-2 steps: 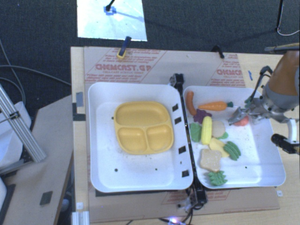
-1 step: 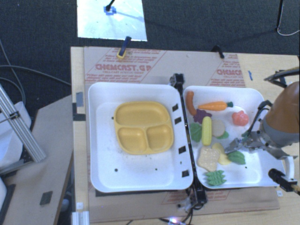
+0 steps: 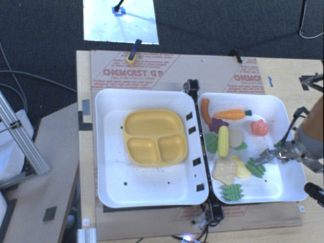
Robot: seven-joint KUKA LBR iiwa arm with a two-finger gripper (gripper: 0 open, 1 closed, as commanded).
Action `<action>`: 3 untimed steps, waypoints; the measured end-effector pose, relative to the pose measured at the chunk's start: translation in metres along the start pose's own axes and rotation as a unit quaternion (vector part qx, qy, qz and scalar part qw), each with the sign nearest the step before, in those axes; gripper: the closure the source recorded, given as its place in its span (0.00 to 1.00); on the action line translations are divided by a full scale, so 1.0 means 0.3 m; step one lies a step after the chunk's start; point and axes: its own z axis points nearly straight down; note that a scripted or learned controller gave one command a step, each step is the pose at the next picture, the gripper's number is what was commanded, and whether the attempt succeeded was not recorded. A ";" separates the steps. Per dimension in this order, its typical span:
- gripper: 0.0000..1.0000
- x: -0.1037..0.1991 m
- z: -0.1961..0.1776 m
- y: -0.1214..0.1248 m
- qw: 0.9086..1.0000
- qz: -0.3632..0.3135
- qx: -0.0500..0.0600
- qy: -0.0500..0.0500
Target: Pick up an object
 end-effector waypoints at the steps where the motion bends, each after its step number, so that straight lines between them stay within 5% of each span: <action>1: 0.00 0.004 0.107 0.016 1.000 0.000 -0.001 0.000; 3: 0.00 0.006 0.032 0.172 1.000 -0.003 -0.001 0.000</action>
